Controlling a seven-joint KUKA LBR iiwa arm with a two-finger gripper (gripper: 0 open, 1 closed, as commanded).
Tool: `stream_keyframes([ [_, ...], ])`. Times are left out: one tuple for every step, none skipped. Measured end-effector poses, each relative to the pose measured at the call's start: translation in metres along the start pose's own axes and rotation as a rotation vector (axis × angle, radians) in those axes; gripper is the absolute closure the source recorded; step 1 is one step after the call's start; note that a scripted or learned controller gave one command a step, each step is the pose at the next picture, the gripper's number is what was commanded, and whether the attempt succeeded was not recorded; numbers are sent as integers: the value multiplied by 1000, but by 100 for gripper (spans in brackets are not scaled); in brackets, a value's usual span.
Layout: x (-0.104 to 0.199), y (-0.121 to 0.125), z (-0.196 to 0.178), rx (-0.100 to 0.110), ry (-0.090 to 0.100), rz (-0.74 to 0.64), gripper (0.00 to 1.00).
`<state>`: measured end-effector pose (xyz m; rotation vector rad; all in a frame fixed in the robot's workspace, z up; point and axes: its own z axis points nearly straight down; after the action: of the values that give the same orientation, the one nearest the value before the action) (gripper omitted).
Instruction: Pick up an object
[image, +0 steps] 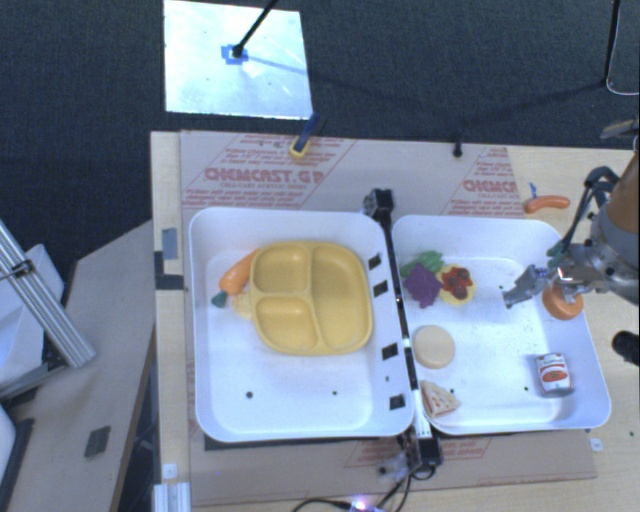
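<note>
Currently reaching in from right, grey two-finger gripper low over right white bin, near its right wall; cannot tell jaw state. Just beside: round orange toy piece. Same bin: small red-labelled can, tan round biscuit, purple grapes, sandwich wedge. Left white bin: yellow divided plastic plate, orange carrot touching it.

Arm reaches in from the right — claw low, pointing left.

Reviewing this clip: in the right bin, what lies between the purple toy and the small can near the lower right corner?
In the camera view, the round tan disc lies left of the line from purple toy to small can; the stretch itself is bare white bin floor.
</note>
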<state>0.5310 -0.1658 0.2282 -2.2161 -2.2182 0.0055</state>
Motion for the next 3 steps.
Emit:
stream_keyframes([
  [0, 2, -4, -8, -2, -2, 0],
  [5, 4, 58, -3, -1, -1, 0],
  [10, 2, 120, -3, 0, -1, 0],
])
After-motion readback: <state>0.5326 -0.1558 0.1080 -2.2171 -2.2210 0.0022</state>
